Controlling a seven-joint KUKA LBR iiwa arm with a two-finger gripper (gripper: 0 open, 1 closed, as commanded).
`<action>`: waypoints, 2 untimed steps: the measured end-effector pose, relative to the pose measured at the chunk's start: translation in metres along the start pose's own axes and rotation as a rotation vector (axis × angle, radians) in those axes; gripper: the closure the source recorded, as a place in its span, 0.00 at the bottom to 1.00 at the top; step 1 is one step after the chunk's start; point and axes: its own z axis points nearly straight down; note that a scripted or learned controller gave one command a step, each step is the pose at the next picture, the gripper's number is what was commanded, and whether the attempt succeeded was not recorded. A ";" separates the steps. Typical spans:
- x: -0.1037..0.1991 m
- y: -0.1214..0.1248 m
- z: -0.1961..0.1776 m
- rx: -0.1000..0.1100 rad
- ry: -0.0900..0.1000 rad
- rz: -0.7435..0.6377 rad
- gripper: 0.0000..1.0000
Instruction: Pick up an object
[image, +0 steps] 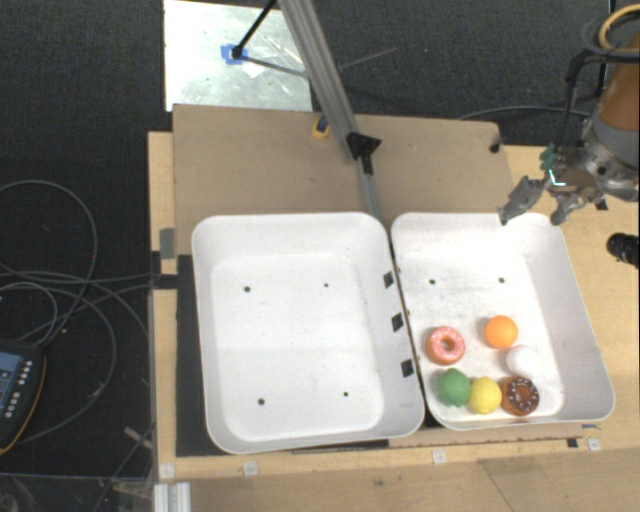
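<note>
You can see the gripper (540, 203) with its two fingers spread apart and nothing between them, one finger (517, 203) slanting down toward the rim of the right bin (470, 250), the other just beside it to the right. It hangs at the far right corner of the right bin, over the rim rather than over the floor of the bin. Above it you have the grey wrist and the orange band of the arm (618, 110), with cables running up behind.

Taking the right bin as your landmark, all the objects lie in its near right part, well apart from the gripper. The pink donut (446, 345) lies nearest the bin's middle. The orange ball (500, 331) sits to the right of it, and the white ball (522, 359) touches or nearly touches the orange one on its near side. Along the near wall you see the green piece (454, 386), the yellow piece (485, 394) right against it, and the chocolate donut (519, 396) next to that.

Left of the right bin, edge to edge with it, is the left bin (220, 250).
</note>
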 end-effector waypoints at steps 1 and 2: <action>0.000 0.001 -0.002 -0.004 -0.002 -0.002 0.00; -0.008 0.004 0.055 0.001 -0.001 0.004 0.00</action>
